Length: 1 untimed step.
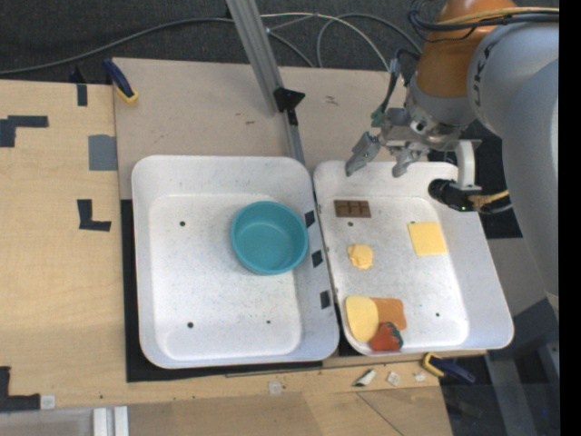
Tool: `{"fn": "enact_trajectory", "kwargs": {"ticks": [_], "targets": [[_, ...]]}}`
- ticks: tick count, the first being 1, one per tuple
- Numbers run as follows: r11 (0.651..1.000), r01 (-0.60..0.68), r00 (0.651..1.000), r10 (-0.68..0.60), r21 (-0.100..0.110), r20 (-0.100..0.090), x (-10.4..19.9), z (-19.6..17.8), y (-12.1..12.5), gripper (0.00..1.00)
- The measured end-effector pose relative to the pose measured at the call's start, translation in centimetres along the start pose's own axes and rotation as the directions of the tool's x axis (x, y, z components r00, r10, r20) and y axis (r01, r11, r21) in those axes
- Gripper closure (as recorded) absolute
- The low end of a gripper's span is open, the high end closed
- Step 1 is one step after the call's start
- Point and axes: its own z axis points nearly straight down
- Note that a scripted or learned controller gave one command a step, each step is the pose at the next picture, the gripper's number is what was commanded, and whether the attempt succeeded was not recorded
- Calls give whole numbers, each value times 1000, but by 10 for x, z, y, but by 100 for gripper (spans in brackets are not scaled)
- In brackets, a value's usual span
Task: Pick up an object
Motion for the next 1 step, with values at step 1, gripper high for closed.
{"fn": "enact_trajectory", "kwargs": {"ticks": [1], "targets": [[1000,0,1000,0,2,0,-1,50,8,0]]}}
